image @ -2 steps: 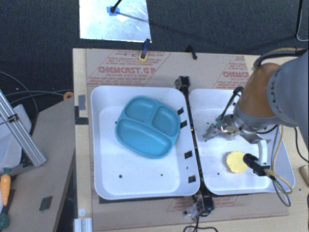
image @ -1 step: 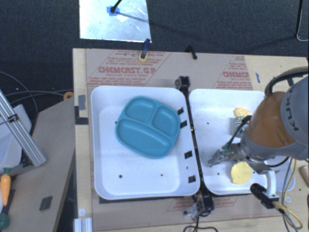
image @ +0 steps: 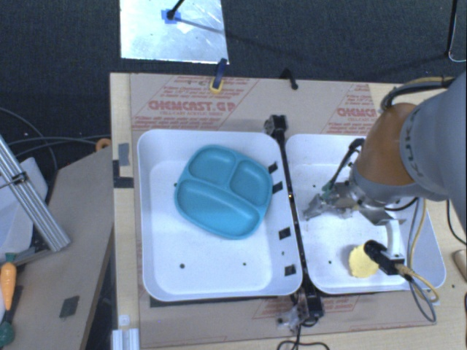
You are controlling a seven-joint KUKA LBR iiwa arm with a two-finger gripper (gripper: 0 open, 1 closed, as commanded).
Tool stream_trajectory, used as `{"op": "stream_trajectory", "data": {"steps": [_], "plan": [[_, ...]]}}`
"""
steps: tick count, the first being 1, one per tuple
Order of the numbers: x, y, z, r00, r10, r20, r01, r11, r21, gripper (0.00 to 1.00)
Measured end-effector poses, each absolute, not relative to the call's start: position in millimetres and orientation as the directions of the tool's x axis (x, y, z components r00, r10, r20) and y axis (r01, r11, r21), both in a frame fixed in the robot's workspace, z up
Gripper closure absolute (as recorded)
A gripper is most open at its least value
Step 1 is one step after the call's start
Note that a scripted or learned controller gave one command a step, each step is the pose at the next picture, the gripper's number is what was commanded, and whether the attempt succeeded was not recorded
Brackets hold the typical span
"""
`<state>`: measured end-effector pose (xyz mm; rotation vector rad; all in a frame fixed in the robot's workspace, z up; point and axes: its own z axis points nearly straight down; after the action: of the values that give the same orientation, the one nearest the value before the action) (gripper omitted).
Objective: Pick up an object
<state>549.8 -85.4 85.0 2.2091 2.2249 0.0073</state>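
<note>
A blue three-compartment plate (image: pixel 222 190) lies flat in the left white bin (image: pixel 148 224), a little above its middle. A small pale yellow object (image: pixel 359 263) rests near the front right of the right white bin (image: pixel 315 156), partly covered by the robot's own hardware. My gripper (image: pixel 316 207) hangs low over the left-centre of the right bin, pointing left toward the divider. It is apart from the yellow object, which lies to its lower right. A small greenish spot shows at the gripper's base; I cannot tell what it is.
The grey and orange arm (image: pixel 398 152) covers the right half of the right bin. Black clips (image: pixel 281 188) line the divider between the bins. A shiny metal sheet (image: pixel 174 19) lies beyond the bench, and an aluminium rail (image: pixel 29 203) stands at the left.
</note>
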Motion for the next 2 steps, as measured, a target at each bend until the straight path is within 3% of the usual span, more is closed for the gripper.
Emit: {"op": "stream_trajectory", "data": {"steps": [1, 2], "plan": [[580.8, -3.7, 191.2, -0.011, 1.0, 0.0, 1.0, 0.011, 0.013, 0.0], [504.3, -41.0, 183.9, 0.004, 1.0, 0.0, 1.0, -0.004, -0.004, 0.0]]}}
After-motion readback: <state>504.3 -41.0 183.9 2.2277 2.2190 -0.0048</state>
